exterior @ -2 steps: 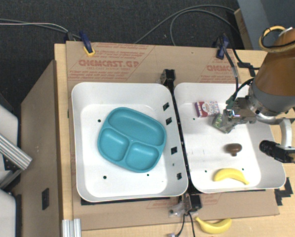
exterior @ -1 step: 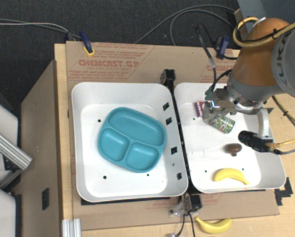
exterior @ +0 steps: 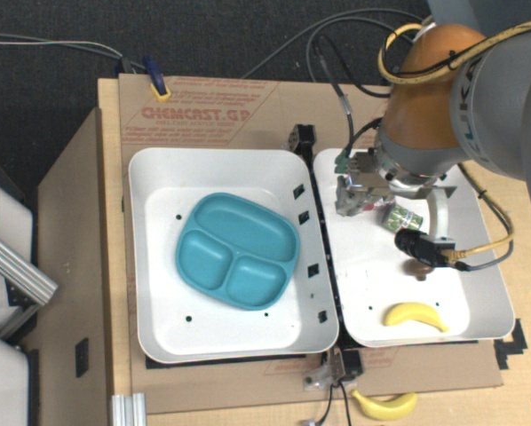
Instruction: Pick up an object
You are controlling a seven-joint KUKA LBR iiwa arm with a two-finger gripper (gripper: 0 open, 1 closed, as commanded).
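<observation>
Here, the left bin (exterior: 150,238) holds a teal divided plate (exterior: 237,250). In the right bin (exterior: 487,313), the gripper (exterior: 359,195) hangs over the far part; I cannot tell its state. A banana (exterior: 416,316) lies near the front rim.

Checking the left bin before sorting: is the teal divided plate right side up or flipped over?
Right side up: the teal divided plate shows its three hollow compartments facing the camera.

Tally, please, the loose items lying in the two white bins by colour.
Blue: 1, the divided plate in the left bin
Yellow: 1, the banana in the right bin
Green: 1, the small bottle-like item beneath the arm
Total: 3
</observation>
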